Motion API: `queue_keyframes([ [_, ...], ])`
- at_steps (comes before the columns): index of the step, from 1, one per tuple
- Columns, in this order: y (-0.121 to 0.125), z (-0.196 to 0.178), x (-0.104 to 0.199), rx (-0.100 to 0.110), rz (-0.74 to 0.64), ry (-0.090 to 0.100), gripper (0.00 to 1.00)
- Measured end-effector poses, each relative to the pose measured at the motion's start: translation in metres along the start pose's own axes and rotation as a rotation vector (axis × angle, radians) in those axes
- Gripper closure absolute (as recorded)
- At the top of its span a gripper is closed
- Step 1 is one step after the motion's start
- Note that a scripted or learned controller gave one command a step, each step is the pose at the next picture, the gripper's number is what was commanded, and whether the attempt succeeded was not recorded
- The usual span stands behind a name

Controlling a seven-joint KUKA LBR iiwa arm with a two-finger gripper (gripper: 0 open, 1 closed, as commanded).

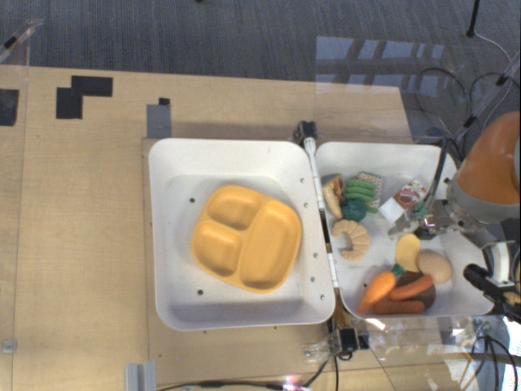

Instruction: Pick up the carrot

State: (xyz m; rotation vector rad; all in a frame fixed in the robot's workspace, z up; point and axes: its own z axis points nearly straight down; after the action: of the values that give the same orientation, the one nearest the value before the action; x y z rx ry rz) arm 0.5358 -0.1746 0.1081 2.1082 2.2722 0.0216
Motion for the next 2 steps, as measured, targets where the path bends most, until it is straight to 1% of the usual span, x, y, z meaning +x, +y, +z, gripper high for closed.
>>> queue_keyframes([
  [1,-0.042,0.016,0.025,0.019,-0.181,0.016,0.0],
  [2,-0.037,0.004,0.026,0.007,-0.183,0.013,1.0],
])
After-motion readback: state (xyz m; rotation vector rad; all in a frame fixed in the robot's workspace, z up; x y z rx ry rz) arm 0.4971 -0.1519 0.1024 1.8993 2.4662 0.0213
